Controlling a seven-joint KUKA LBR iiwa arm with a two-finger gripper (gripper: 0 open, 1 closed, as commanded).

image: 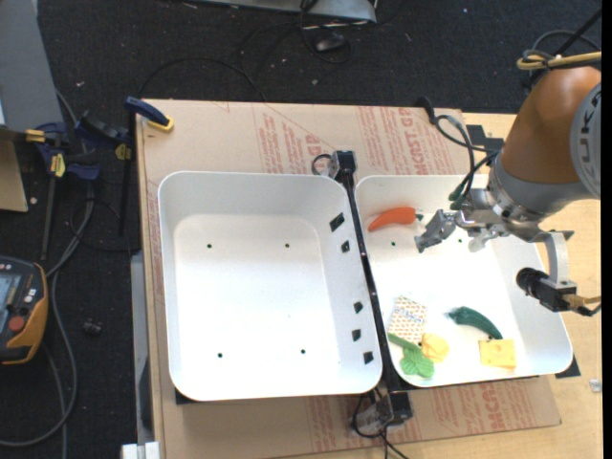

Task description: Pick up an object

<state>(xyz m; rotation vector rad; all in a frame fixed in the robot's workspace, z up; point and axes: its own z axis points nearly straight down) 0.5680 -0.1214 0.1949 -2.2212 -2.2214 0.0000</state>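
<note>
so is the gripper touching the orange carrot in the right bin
Apart. The camera view shows bare white bin floor between the gripper and the orange carrot.

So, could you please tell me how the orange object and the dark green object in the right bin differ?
The orange object lies at the far end of the right bin, close to the divider; the dark green object lies nearer the front, toward the outer side. The orange one lies alone, while the green one has a yellow block just beside it. Both are small, elongated and slightly curved.
</note>
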